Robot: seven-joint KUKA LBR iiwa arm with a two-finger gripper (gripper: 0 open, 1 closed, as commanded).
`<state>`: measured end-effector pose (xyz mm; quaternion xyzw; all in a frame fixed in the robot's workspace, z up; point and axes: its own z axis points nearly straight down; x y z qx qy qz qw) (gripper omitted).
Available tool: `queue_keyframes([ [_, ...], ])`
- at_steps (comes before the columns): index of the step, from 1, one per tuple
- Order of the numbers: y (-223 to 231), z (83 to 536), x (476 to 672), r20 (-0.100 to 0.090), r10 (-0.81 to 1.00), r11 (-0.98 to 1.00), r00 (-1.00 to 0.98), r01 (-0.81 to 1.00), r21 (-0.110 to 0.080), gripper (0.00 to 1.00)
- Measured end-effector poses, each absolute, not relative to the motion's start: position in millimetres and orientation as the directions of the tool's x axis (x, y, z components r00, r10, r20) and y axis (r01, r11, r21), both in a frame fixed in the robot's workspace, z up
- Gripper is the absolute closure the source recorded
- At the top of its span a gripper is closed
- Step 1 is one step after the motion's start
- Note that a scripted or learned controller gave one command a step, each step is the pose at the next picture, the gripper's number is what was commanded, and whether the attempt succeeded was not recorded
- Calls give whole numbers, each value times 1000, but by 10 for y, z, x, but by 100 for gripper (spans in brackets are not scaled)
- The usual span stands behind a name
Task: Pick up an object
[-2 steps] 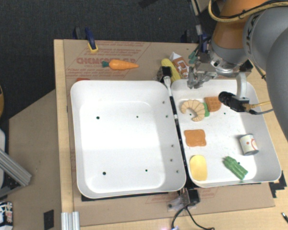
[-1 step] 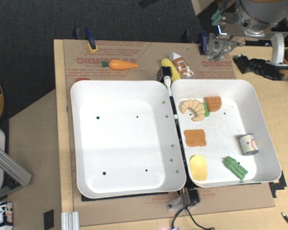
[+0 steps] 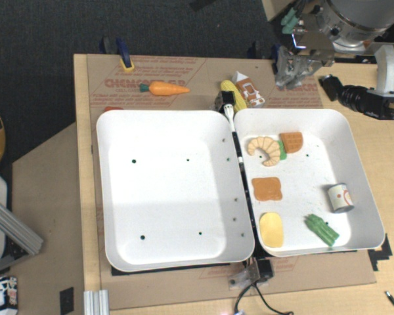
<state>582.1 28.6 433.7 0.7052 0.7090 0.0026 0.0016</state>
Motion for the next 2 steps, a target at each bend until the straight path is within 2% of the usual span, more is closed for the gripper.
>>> queue_keyframes([
  [1,677,5427,5784,2,1000,6,-6,1000,16,100],
  [2,1082,3977,4733,-2,1000,6,-6,1000,-21,100],
])
